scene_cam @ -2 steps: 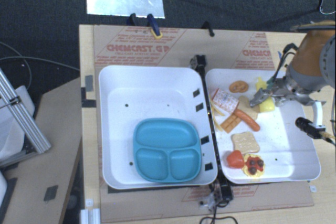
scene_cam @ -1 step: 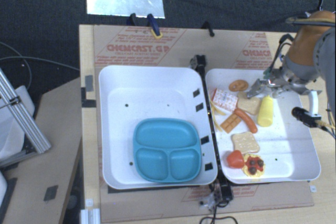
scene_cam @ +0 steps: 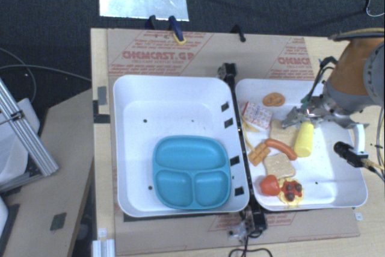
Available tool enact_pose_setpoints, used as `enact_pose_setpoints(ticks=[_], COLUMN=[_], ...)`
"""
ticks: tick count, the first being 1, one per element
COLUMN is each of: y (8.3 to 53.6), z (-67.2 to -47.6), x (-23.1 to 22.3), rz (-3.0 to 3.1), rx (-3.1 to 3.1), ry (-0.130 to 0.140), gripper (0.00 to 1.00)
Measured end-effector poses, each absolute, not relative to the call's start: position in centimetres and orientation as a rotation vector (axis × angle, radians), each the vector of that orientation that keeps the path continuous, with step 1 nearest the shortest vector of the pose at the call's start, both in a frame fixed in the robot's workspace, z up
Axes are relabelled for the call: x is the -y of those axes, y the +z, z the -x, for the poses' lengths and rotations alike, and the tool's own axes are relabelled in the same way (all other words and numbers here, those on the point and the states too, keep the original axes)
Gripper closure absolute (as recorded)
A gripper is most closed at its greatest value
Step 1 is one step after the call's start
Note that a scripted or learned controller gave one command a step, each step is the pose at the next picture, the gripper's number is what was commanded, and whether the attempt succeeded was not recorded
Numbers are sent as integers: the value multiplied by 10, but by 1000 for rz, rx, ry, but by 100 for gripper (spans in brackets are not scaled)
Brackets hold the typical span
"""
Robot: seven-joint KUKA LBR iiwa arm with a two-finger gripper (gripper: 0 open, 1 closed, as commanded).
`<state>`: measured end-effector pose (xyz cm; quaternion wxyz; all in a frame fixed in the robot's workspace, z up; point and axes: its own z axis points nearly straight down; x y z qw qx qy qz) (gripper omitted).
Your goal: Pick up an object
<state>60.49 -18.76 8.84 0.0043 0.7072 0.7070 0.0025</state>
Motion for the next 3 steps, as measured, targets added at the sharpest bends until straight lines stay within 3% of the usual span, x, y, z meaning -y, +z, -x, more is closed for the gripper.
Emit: enact_pose_setpoints(ticks=[1,2,3], y=[87,88,100], z=[-629,-603,-605], x=[207,207,206], rz=[-2212,-2215,-2212], rx=[-2222,-2216,-2217], ry=[7,8,13], gripper=[0,0,100])
